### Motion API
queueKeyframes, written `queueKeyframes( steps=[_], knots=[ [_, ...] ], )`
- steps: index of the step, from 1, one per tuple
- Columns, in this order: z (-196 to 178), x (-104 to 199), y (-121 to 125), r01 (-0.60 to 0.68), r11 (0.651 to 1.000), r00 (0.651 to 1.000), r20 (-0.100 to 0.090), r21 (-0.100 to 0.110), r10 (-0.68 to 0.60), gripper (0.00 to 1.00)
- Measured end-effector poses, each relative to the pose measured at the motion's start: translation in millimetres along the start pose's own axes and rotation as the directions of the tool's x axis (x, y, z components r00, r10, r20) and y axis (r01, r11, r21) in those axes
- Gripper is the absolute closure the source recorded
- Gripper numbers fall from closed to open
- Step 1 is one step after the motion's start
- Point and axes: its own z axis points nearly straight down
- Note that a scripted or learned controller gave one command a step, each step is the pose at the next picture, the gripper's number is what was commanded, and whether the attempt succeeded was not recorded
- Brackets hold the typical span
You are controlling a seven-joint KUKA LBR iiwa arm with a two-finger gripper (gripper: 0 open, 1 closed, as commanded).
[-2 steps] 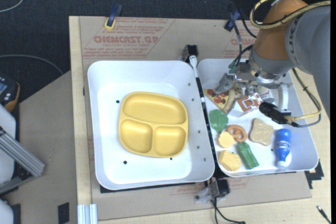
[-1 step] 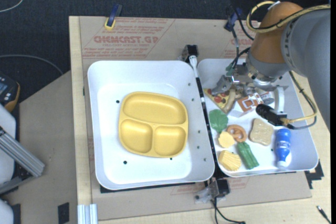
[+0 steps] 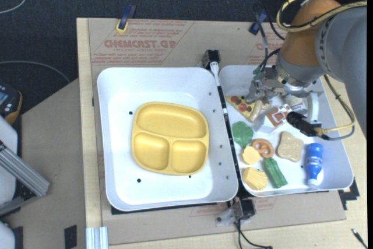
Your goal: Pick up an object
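The right bin holds several toy foods: a pizza slice, a green leaf, a pretzel, a yellow round piece, a yellow wedge, a green pickle, a bread slice and a blue bottle. My gripper is down in the far part of this bin, just right of the pizza slice and above a small red-and-white piece. The arm's wrist hides how it stands against the objects.
The left bin contains a yellow three-compartment plate. A ridge separates the two bins. Black and yellow cables loop from the wrist over the right bin's far side. Clamps sit at the board's far edge.
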Motion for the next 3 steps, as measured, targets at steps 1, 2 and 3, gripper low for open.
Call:
queueKeyframes(
  steps=[1,2,3],
  knots=[
    [-55,-5,-7,0.0,1.0,1.0,-0.001,0.007,0.0,1.0],
    [-120,-8,-1,0.002,1.0,1.0,0.0,0.004,-0.002,1.0],
    [-122,-8,-1,0.002,1.0,1.0,-0.001,0.009,-0.002,1.0]
  ],
)
